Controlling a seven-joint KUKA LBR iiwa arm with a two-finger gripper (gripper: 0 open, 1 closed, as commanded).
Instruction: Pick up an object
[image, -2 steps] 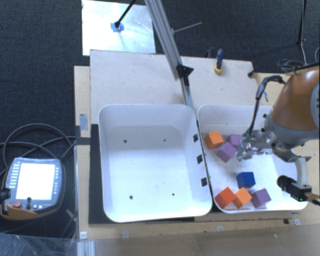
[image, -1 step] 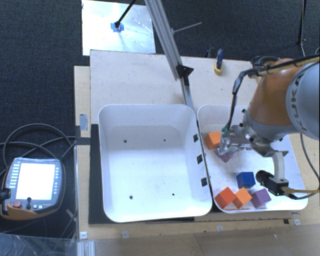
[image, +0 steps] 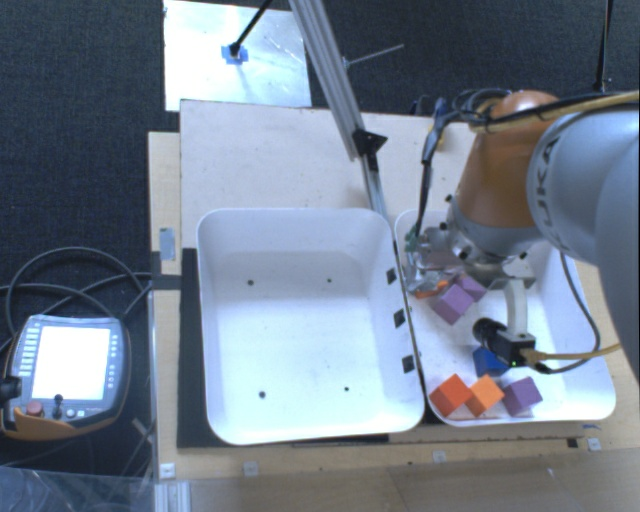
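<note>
- The handheld control pendant (image: 62, 375) lies at the lower left off the bench (image: 270, 150), its looped black cable beside it; it seems parked out of the arm's sweep
- In the near corner of the right bin (image: 590, 400) sit an orange block (image: 452, 394), a lighter orange block (image: 487, 393) touching it, and a purple block (image: 521, 395) just beside; all matte, hard-edged cubes, likely easy to pinch on flat faces
- A blue block (image: 488, 360) lies just behind them, partly under a black fitting and cable
- The left bin (image: 300, 225) is a shallow, smooth white tray with rounded corners and a few dark specks on its floor, probably the drop side
- Further back, a lilac block (image: 458, 299) lies tilted near the dividing rims, a small orange piece (image: 430, 291) next to it
- The gripper (image: 432, 262) hangs low over that spot, so these look like the likeliest targets; whether the fingers are open or closed I cannot tell, and nothing shows between them
- The grey arm with its orange band (image: 505, 165) arches over the far end
</note>
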